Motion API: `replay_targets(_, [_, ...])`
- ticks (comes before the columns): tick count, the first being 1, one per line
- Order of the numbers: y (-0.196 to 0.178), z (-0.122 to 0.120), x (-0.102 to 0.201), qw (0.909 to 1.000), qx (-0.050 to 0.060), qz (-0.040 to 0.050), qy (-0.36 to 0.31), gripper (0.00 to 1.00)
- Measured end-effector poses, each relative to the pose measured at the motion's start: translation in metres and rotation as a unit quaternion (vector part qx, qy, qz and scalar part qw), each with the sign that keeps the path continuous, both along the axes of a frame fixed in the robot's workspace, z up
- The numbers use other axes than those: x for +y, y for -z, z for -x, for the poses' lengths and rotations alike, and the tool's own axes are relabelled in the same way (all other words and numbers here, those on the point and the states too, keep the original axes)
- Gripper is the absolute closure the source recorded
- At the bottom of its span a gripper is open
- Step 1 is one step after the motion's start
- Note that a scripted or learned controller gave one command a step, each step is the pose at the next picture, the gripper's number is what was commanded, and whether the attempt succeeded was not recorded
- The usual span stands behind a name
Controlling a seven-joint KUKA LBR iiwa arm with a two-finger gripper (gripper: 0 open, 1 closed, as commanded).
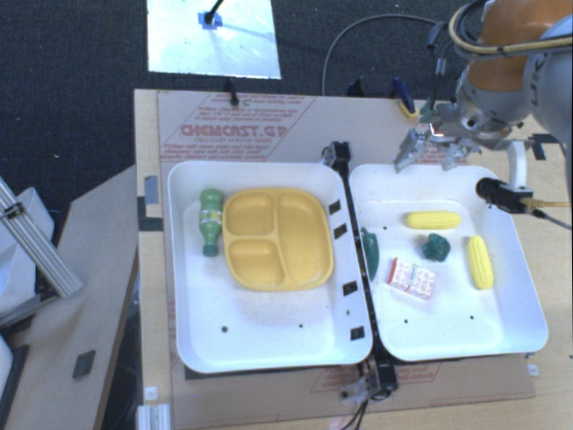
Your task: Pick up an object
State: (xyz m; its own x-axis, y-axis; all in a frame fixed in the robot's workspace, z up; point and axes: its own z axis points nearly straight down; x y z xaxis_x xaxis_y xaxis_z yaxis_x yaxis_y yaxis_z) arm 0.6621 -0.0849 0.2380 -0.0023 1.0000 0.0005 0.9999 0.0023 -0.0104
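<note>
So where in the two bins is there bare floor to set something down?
Left white bin: bare strip below the yellow divided plate. Right white bin: bare front below the red-and-white packet, and near the gripper. Crowded mid-right around two yellow corn cobs.

Grey metal sheet (213, 25) behind bench (98, 240)

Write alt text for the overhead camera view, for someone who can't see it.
A robot hand hovers open above the back edge of the right bin, which holds two corn cobs, a green toy and a snack packet. The left bin holds a yellow tray and green bottle.
</note>
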Motion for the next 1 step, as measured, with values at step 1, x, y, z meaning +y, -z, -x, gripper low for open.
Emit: replay_targets(1, [-0.0076, -0.0022, 0.0002, 1.0000, -0.006, 0.0005, -0.001, 0.00])
